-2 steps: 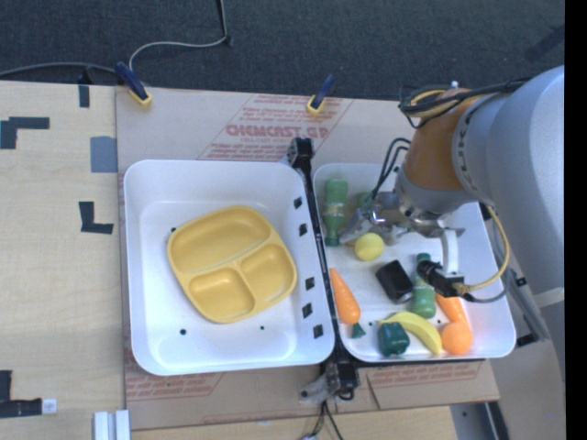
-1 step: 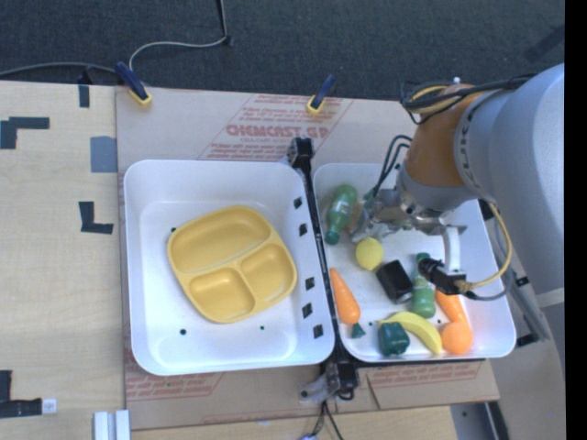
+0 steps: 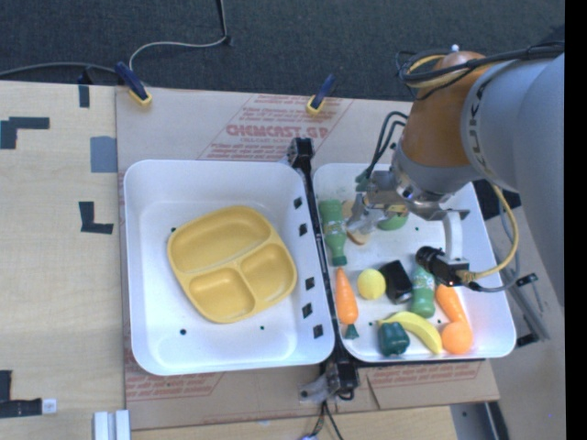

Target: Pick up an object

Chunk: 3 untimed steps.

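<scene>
From above, the grey arm [image 3: 514, 108] reaches in from the right, its orange band [image 3: 440, 126] bulking over the upper part of the right bin [image 3: 495, 337]. The wrist points down and toward the divider between the two bins, so the hand [image 3: 362, 218] sits low over the bin's upper left corner. Its metal fingers are close to a pale, tan-coloured piece [image 3: 358, 236] and a green bottle-like object [image 3: 332, 232] lying along the bin's left wall; whether the fingers are spread or closed, and whether anything sits between them, cannot be told at this angle. A round green item [image 3: 393, 218] lies just beside the hand, partly under the wrist.

Below the hand, the right bin holds a scatter of toy food: an orange carrot [image 3: 345, 296] by the left wall, a yellow ball [image 3: 371, 284] next to it, a black block [image 3: 397, 280] touching the ball's right side, a yellow banana [image 3: 417, 330], a dark green pepper [image 3: 393, 338] just left of the banana, a small green piece [image 3: 423, 296], and two orange pieces, one long [image 3: 450, 302] and one round [image 3: 456, 338], near the lower right corner. A black cable fitting [image 3: 438, 266] hangs over the bin's right half.

The left bin [image 3: 156, 328] holds a yellow divided tray [image 3: 231, 262], lying flat and tilted diagonally. Both bins rest on a cardboard sheet [image 3: 183, 126] on the counter [image 3: 55, 291].
</scene>
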Available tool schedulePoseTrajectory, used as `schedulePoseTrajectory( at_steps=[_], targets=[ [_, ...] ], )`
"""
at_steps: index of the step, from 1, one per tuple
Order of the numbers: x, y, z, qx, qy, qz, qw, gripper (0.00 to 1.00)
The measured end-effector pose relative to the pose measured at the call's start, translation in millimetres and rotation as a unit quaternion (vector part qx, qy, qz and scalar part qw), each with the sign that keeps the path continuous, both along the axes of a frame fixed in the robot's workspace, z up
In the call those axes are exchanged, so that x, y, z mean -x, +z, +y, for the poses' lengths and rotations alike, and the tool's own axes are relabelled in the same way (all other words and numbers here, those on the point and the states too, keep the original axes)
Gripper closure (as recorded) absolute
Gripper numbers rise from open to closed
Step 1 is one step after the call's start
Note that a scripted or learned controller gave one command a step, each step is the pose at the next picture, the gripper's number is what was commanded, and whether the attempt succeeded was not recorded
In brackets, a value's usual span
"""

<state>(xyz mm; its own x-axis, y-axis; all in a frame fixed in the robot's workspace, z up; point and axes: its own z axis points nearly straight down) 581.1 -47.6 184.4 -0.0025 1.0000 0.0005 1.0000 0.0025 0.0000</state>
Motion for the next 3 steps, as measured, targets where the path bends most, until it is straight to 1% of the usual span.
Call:
schedulePoseTrajectory(
  at_steps=[1, 2, 3],
  targets=[
    [0, -1, 0, 0.0000, 0.000, 0.001, 1.0000, 0.00],
    [31, -74, -63, 0.0005, -0.002, 0.001, 1.0000, 0.00],
    [73, -98, -68, 0.0005, -0.001, -0.002, 1.0000, 0.00]
  ],
)
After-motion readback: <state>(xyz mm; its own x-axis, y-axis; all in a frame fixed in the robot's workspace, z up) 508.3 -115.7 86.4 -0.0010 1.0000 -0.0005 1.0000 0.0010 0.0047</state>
